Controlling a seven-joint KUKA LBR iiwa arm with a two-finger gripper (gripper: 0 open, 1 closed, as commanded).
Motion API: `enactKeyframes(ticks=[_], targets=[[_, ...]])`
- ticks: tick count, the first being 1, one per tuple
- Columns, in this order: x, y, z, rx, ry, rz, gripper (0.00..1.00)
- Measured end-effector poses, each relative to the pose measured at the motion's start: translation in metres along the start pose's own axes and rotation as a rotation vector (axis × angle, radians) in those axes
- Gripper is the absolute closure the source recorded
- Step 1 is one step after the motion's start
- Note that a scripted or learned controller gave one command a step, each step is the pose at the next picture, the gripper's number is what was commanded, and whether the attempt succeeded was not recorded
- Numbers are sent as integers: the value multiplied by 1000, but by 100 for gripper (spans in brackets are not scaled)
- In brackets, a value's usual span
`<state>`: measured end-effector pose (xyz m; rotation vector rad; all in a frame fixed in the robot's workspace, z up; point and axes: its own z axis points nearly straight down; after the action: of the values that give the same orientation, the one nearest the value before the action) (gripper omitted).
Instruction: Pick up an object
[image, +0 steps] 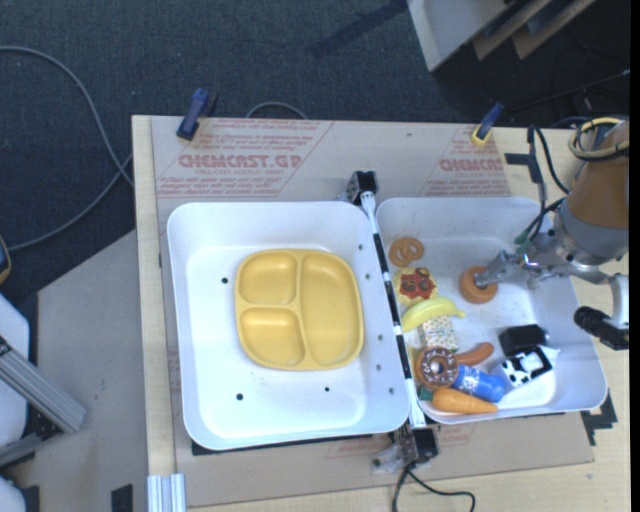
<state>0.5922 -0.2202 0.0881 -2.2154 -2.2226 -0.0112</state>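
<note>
reaching from right — tool (487, 279) over right bin (560, 222)

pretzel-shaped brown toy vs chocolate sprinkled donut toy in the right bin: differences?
The pretzel-shaped brown toy is light tan and lies alone near the bin's far left corner; the chocolate sprinkled donut toy is dark brown, larger, and crowded against neighbouring toys nearer the camera. Both are roundish play food along the right white bin's left side.

Yellow divided plate (300, 308) in left bin (195, 300)
</note>
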Motion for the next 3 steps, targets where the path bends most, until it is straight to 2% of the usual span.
enactKeyframes(ticks=[1,2,3], targets=[[-1,-66,-1,-5,-3,1,0],[72,-40,-1,-11,-10,4,0],[114,3,-1,-10,-9,3,0]])
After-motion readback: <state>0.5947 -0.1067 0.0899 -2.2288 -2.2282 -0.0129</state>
